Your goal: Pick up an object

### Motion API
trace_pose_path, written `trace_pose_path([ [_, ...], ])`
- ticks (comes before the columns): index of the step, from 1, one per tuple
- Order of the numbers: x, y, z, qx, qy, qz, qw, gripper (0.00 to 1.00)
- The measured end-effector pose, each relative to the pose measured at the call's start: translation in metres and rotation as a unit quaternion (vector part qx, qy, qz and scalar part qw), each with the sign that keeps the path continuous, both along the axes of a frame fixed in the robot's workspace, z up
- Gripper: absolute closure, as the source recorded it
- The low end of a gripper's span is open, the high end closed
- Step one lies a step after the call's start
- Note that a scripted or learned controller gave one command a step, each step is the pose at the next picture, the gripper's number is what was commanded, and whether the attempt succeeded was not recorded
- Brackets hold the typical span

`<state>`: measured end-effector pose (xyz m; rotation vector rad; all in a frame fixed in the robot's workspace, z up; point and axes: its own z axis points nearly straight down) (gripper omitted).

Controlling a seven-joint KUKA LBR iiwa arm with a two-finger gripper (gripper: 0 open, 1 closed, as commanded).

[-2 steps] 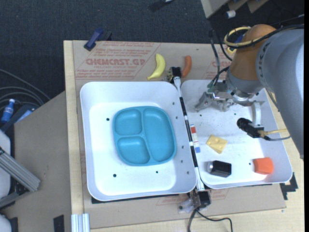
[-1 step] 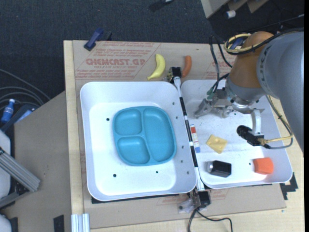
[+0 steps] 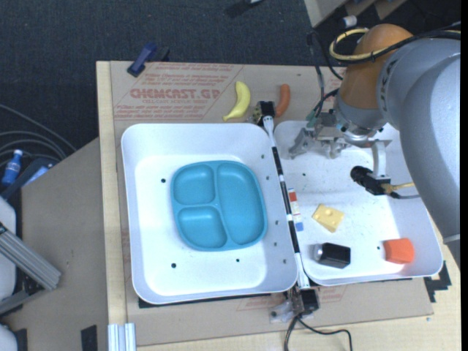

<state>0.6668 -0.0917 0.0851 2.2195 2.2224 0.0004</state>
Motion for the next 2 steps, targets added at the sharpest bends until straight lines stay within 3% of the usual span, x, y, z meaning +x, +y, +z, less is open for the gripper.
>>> trace_pose_path([
  [1,-0.068,-0.014,-0.001,0.0003,0.001,-0.001,1.0,0.0],
  [2,-0.161,-0.022,-0.001,0.0006,0.002,-0.001,1.0,0.0],
])
